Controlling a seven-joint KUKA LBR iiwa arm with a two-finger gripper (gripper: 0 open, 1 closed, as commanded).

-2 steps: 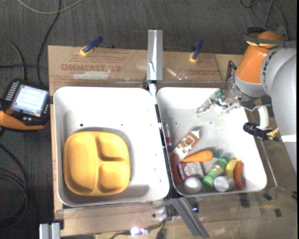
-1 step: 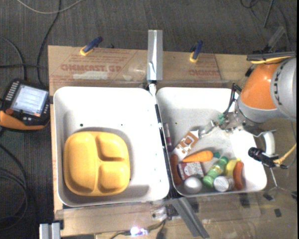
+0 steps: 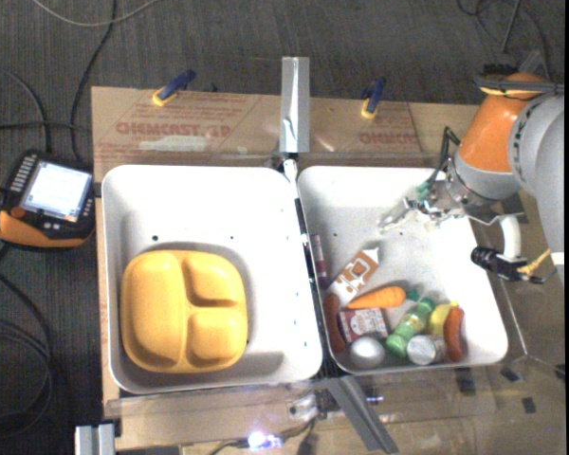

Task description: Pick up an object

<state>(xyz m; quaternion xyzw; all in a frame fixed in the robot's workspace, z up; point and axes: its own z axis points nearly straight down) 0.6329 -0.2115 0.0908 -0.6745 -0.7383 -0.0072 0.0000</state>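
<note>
Along the near wall of the right bin (image 3: 313, 216) I log the pickable objects in a tight cluster: an orange carrot (image 3: 376, 298), a white carton with orange print (image 3: 355, 273) just behind it, a red-labelled packet (image 3: 362, 322), a green bottle (image 3: 411, 319), a yellow piece (image 3: 440, 317), a red sausage-shaped piece (image 3: 454, 334), a grey ball (image 3: 366, 351) and a round white lid (image 3: 420, 350). Most of them touch or overlap; the carrot lies across the carton's lower edge and above the packet. A dark thin stick (image 3: 317, 257) lies along the bin's left wall.

My claw (image 3: 410, 211) sits over the far part of the same bin, above bare white floor, well apart from the cluster. Its tips look pale and blurred; I cannot tell whether they are wide or narrow, and I see nothing between them. The arm (image 3: 498, 145) enters from the right, orange band above the wrist.

Left bin (image 3: 114, 197): a yellow divided tray (image 3: 184, 309) lies toward the near side.

Around the bins: brown board on the bench (image 3: 199, 126), two blue-and-yellow clamps (image 3: 174, 87) at its far edge, a metal upright (image 3: 294, 107) between the bins, a handheld pendant (image 3: 43, 202) at far left, cables (image 3: 66, 12) on the dark floor.
</note>
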